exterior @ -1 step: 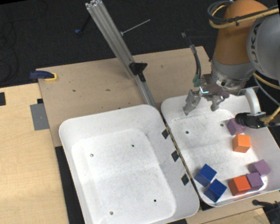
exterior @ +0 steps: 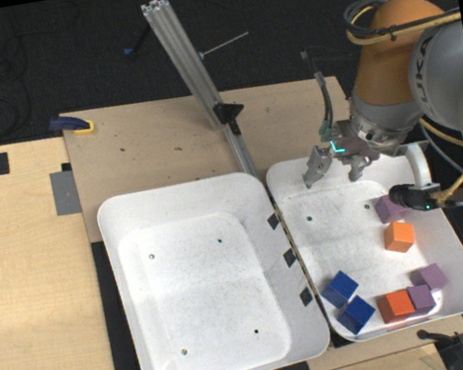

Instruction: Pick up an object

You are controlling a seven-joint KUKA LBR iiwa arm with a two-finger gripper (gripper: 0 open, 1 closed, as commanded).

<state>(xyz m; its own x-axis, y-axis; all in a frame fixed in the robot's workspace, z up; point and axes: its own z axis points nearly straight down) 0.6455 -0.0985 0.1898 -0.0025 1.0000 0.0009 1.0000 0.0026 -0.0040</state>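
My gripper [exterior: 336, 170] hangs over the far edge of the right bin [exterior: 333, 206], its two grey fingers spread open with nothing between them. Several small blocks lie in that bin: a purple one [exterior: 387, 209] and an orange one [exterior: 398, 236] at the right side, two blue ones [exterior: 341, 287] [exterior: 357, 314] near the front, and an orange-red block [exterior: 397, 305] beside two purple blocks [exterior: 422, 298] [exterior: 431, 276] at the front right corner. All the blocks lie well in front of and to the right of the gripper.
The left bin [exterior: 204, 282] sits beside the right one, with black clips [exterior: 289, 257] along the shared edge. A slanted aluminium bar [exterior: 195, 80] rises behind the bins. Cables and a black fitting [exterior: 415, 194] hang at the right bin's right side.
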